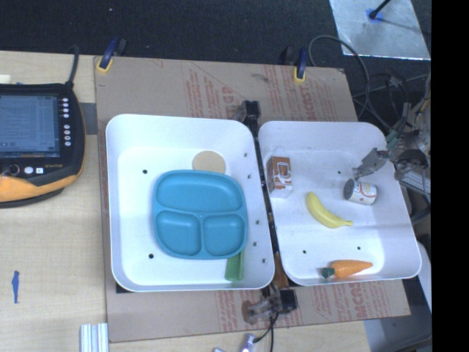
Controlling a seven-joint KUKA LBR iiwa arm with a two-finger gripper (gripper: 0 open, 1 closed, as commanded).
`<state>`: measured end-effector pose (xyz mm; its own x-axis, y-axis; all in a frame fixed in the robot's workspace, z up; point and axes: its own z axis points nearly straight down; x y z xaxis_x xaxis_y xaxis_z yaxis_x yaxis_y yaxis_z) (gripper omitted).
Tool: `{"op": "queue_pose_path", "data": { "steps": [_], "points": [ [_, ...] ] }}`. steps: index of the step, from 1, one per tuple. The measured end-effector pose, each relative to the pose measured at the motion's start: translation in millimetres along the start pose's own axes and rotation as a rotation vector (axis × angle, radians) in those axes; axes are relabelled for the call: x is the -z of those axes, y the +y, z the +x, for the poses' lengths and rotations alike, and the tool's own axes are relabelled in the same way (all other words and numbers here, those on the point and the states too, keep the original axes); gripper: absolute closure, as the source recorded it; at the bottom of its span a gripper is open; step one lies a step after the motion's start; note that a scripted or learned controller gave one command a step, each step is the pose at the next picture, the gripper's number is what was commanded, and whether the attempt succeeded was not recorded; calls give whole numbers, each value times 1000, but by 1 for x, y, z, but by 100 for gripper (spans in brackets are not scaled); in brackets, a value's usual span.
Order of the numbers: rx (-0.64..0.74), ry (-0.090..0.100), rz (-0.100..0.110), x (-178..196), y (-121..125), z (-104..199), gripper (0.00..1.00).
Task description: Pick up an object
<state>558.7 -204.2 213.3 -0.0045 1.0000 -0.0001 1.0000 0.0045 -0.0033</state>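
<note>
The right bin [381, 248] holds several small objects. A small can [362, 191] lies on its side near the bin's right wall. A yellow banana [326, 211] lies near the middle, an orange carrot [349, 268] at the front edge, and a brown and white packet [279, 176] at the left wall. My gripper [368, 164] reaches in from the right and hangs just above and behind the can, with nothing seen held in it.
The left bin [128, 160] holds a blue divided plate [199, 213], a beige disc [209, 161] behind it and a green piece [234, 268] at its front right. A tablet controller [33, 141] lies at the bench's left. Cables run at the back right.
</note>
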Motion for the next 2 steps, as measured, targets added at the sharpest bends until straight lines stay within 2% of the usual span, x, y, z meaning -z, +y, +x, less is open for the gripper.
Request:
{"op": "queue_pose_path", "data": {
  "steps": [1, 2],
  "points": [
    [2, 0, 3, -67, 38, 54, 0],
    [2, -1, 2, -122, 19, 85, 0]
  ]
}}
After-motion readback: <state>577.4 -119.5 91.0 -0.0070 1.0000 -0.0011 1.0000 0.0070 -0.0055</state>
